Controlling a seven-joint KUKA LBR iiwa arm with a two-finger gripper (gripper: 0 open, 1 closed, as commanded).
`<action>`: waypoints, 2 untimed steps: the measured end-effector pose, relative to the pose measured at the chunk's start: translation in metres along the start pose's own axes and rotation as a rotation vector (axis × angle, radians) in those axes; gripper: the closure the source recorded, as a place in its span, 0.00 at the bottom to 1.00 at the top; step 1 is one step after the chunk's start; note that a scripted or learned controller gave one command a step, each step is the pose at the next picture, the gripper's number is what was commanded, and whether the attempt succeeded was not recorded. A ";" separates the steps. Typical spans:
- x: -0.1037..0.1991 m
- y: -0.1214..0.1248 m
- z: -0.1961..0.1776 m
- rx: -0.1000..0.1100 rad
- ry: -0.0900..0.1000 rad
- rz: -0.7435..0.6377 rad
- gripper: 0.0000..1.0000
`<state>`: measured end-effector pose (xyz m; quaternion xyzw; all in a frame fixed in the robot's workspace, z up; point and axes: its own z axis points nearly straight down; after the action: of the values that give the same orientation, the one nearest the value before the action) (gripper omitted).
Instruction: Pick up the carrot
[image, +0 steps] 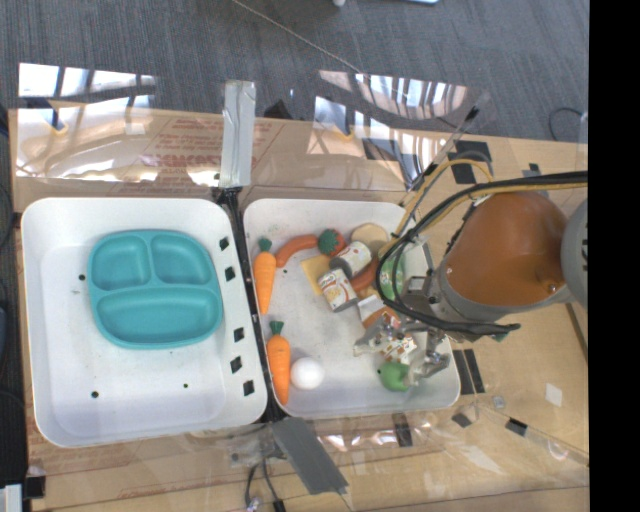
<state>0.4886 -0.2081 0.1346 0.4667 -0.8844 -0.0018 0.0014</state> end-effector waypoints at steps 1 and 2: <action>0.006 0.009 0.005 0.000 0.000 0.041 0.00; 0.002 0.009 -0.005 0.001 -0.002 0.032 1.00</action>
<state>0.4801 -0.2052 0.1398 0.4523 -0.8918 -0.0018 0.0004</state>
